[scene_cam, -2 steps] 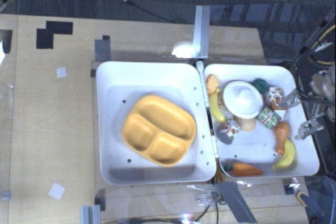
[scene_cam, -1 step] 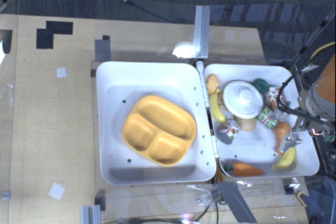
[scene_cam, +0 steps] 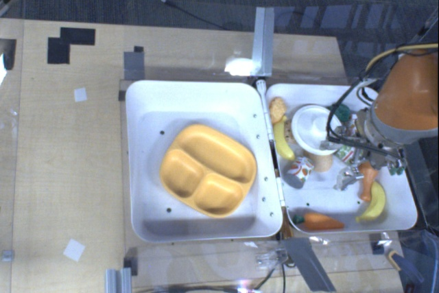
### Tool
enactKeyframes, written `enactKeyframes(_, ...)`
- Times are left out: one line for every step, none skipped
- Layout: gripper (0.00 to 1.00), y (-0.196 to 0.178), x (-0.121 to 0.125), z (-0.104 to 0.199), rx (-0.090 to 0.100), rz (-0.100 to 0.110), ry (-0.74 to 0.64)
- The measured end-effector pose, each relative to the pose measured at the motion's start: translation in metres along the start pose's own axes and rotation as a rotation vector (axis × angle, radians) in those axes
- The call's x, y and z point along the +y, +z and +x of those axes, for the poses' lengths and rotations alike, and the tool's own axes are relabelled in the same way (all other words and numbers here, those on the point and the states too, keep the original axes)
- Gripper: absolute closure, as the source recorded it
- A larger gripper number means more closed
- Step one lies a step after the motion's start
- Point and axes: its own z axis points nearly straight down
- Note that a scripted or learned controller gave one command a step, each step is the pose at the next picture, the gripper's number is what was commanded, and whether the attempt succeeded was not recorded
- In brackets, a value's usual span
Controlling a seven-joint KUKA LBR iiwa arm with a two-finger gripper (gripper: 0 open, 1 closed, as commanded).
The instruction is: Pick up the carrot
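Trouble brewing: gripper [scene_cam: 361, 162] hovering over clutter, jaws' state unreadable, well apart from carrot [scene_cam: 322, 221], risking grabbing banana [scene_cam: 374, 202] instead.

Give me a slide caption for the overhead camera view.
Gripper hovers over the right bin while the carrot lies at its front edge.

No readable text, labels, brands or numbers anywhere in frame. Only markings: black blocky shapes on the bench [scene_cam: 41, 168] at about 10 o'clock, which carry no characters.
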Motion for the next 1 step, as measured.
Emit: enactKeyframes(0.0,0.0053,-0.0362,-0.0141,-0.002,0.003,0.334)
